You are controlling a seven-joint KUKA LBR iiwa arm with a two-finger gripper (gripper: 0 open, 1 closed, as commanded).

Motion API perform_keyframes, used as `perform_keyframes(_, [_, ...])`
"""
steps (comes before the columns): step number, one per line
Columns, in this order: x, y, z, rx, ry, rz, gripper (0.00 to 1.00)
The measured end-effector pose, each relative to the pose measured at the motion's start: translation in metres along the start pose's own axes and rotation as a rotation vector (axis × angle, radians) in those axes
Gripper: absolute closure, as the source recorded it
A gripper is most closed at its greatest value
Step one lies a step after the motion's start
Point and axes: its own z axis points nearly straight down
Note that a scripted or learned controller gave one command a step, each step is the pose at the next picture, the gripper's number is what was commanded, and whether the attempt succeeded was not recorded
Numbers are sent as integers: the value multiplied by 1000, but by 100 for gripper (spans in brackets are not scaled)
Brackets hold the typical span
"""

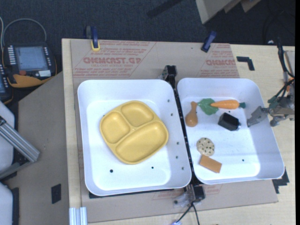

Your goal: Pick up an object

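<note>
The right bin holds several small things. An orange carrot lies at the back beside a green leafy piece. A tan drumstick sits near the bin's left wall, and a black block lies in the middle. Toward the front are a speckled cookie and an orange-brown wedge. My gripper hangs over the bin's right rim, to the right of the black block. It is open, with nothing between its fingers.
The left bin bears a yellow divided plate. A black divider clamp sits between the bins at the back. Cables and the wrist hardware crowd the right edge. A teach pendant lies off the bench at the left.
</note>
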Motion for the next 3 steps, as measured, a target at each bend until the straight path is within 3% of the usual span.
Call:
perform_keyframes(1, [0, 0, 0, 0, 0, 0, 0])
perform_keyframes(3, [-3, 7, 98, 0, 0, 0, 0])
